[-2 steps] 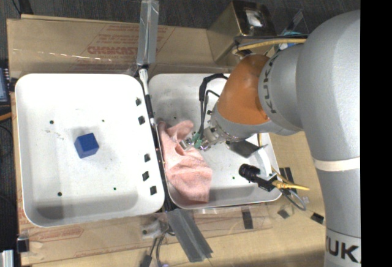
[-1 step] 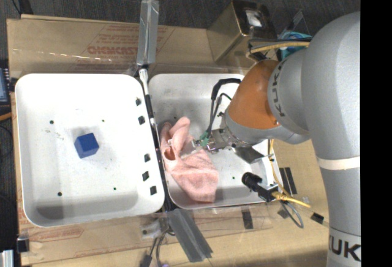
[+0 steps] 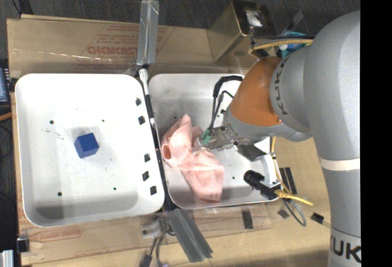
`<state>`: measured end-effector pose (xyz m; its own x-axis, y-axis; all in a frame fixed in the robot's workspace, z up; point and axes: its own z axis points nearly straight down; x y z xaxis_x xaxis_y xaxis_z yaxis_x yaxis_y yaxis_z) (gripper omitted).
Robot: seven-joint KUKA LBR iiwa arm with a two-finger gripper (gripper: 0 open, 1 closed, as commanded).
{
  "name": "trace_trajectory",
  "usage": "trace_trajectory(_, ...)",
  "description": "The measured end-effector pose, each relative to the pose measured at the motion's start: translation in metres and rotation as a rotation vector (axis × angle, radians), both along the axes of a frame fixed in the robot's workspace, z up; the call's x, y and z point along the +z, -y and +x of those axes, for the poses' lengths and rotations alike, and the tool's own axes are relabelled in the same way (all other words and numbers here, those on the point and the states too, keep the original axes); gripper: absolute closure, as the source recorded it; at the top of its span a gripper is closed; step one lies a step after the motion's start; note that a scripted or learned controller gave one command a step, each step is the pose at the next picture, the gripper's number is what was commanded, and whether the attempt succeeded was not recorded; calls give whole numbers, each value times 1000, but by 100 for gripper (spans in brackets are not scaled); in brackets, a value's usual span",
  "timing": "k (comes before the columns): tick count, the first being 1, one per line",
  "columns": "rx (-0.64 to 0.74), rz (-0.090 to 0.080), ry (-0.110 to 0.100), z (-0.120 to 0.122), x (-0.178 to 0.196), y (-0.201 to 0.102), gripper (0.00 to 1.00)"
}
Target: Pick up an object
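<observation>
**End effector down on the pink cloth in the right bin**

I have the end effector [image 3: 207, 139] low inside the right bin [image 3: 184, 85], and the pink cloth [image 3: 195, 158] lies directly under and beside its tip, crumpled into a loose heap that spreads away from it toward the bin's near wall. From my screen I cannot tell whether the fingers are apart or together, since the wrist and its orange band [image 3: 254, 97] cover most of them, so I will not count this as a grasp.

I judge the cloth to be light, soft and floppy: it will sag and trail rather than lift as one piece, and a shallow pinch could slip off a single layer. I would take hold at the raised, bunched fold closest to the end effector, where several layers stack up, not at the flat lower flap.

The blue cube [image 3: 87, 144] sits well away from the end effector, across the divider in the left bin [image 3: 37, 94]; it looks stiff and easy to grip but is not what I am over
</observation>
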<state>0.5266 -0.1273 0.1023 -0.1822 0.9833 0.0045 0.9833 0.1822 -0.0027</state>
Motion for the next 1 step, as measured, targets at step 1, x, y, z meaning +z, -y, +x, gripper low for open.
trace_trajectory(1, 0, -3, 2, -9, 105, -62, 100)
